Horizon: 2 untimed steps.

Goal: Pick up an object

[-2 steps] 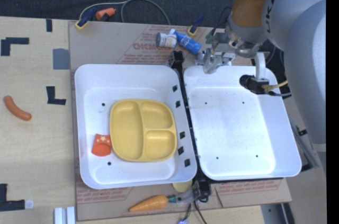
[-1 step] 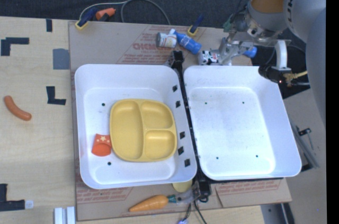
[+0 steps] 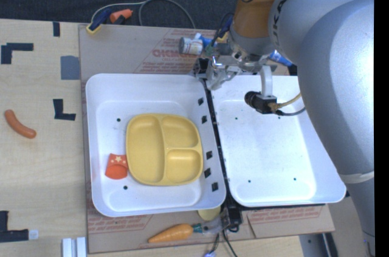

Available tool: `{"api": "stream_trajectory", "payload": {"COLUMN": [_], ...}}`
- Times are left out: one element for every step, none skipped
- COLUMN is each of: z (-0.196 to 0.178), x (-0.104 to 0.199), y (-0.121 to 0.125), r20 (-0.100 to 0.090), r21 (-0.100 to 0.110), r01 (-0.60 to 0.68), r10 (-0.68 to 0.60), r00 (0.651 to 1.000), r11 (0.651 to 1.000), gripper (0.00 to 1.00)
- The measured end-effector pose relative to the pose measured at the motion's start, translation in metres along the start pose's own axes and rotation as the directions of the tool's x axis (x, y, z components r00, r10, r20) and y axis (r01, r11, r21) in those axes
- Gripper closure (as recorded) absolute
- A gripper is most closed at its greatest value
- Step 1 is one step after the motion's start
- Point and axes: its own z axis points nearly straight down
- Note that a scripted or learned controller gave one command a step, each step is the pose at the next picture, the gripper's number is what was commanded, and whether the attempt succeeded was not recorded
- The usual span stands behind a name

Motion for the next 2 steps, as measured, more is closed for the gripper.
{"api": "stream_trajectory", "payload": {"z": [-0.012,0.003], "x": [-0.059,0.059], "y": [-0.007,0.001], "r20": [0.004,-0.001], "r21": [-0.006,-0.005], "r01": [-0.011,0.004], "r10": [0.011,-0.004], "r00": [1.0,1.0], "r11": [1.0,1.0], "gripper": [1.0,1.0]}}
